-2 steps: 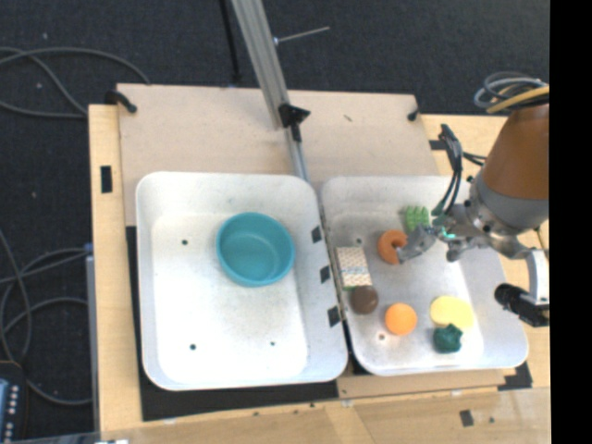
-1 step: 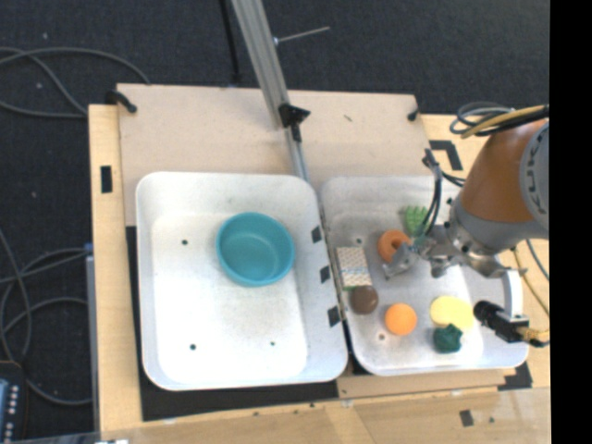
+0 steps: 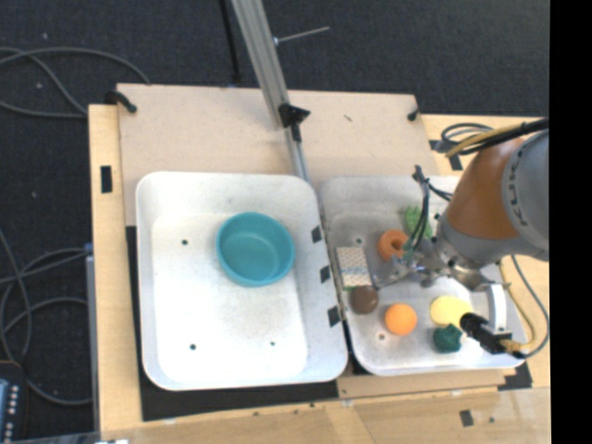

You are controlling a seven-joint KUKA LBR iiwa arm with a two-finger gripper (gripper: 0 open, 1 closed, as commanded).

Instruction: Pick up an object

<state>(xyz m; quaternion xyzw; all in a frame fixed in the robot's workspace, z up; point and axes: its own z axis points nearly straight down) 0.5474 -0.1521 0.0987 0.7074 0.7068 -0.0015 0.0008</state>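
The orange ring [image 3: 393,243], nearest the gripper [image 3: 413,268] in the right bin [image 3: 347,202], is not seen lifted; the jaws' state cannot be told. Grasping remains.

The arm [image 3: 499,202] runs off the frame at 3 o'clock and sits over the right bin [image 3: 361,202], so its far corner is hidden. The green thing [image 3: 411,218] at 12 o'clock from the tool [image 3: 418,268] is half covered. Tool itself is too blurry to read.
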